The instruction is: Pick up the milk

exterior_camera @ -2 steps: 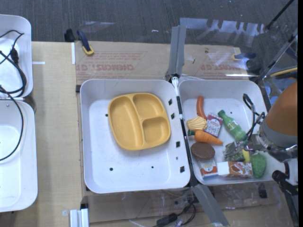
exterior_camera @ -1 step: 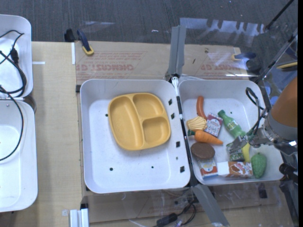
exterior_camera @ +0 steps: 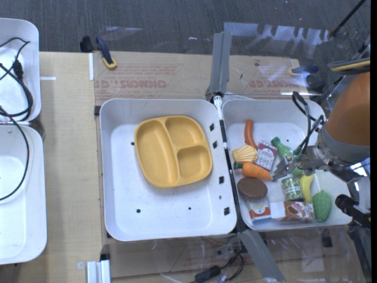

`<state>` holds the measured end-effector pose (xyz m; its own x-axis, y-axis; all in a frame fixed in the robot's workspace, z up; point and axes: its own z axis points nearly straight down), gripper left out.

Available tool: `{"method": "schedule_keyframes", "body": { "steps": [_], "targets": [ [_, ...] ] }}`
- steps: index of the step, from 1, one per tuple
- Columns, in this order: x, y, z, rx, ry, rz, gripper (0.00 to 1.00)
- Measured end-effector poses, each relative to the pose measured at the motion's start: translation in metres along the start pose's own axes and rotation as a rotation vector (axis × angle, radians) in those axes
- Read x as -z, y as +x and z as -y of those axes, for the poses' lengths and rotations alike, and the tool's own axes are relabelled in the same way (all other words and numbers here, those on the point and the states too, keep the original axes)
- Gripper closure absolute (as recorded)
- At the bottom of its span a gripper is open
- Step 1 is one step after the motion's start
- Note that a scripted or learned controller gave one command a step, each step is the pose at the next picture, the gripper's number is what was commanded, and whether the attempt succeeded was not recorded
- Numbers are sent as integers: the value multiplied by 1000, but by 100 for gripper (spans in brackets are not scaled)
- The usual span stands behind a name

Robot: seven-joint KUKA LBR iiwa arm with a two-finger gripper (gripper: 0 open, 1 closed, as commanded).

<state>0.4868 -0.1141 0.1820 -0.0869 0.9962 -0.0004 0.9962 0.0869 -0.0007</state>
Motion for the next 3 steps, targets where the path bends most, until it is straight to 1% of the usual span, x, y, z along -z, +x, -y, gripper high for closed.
{"method": "schedule_keyframes", "body": {
  "steps": [1, 2, 3],
  "targets": [
    [-86, -17, 11, 202, 0, 1, 0],
    [-21, -16, 10, 555, -2, 1, 0],
    [113, 7, -29, 765, -1, 0, 0]
  ]
}}
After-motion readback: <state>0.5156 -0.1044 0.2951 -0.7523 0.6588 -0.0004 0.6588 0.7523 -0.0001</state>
